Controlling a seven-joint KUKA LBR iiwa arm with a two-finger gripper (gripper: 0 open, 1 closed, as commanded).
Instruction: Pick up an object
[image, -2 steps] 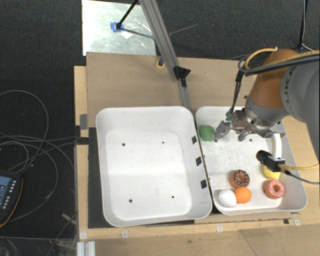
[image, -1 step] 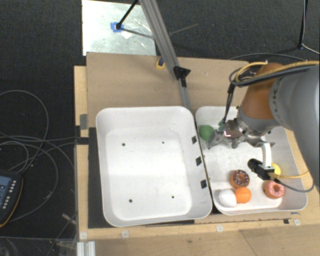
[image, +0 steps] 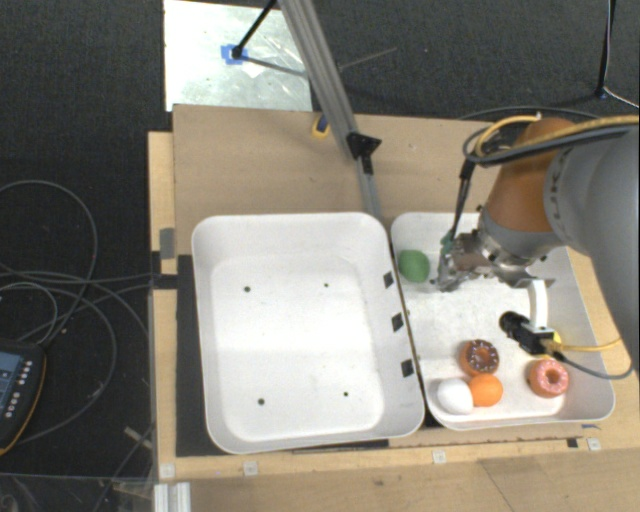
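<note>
Beside hand (image: 447, 277), green ball (image: 413, 265), doughnuts (image: 479, 356)

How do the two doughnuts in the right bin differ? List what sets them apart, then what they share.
The brown doughnut has dark chocolate-coloured icing; the pink doughnut has pale pink icing. The brown doughnut lies nearer the bin's middle, just above the orange ball; the pink doughnut lies closer to the right bin's outer wall. Both are ring-shaped, similar in size and lying flat.

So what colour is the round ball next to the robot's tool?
Green. The ball lies in the right bin, just left of the tool, seen in the camera view.
</note>
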